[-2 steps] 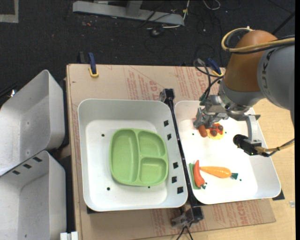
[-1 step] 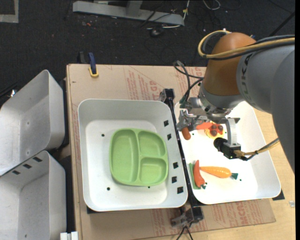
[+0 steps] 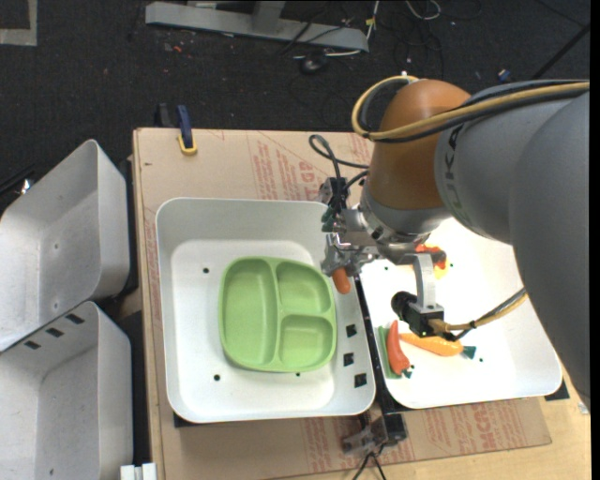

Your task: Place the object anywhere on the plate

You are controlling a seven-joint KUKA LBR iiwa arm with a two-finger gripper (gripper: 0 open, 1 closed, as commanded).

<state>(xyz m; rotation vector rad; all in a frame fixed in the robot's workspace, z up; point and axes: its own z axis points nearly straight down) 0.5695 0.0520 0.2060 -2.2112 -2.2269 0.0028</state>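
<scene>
Grey arm point(image 3: 506, 169) hung over the bins, its claw point(image 3: 339, 272) at the plate's point(image 3: 277, 314) right rim — grip state unclear — a small orange object point(image 3: 342, 280) just beneath, plate immediately leftward.

A brown bench board point(image 3: 253, 159) lies on a dark floor point(image 3: 84, 75). A metal bracket point(image 3: 258, 23) lies above it; spare white bins point(image 3: 56, 244) sit left of it.

Plate point(image 3: 277, 315) surface bare; bin rim point(image 3: 361, 314) borders right.
</scene>
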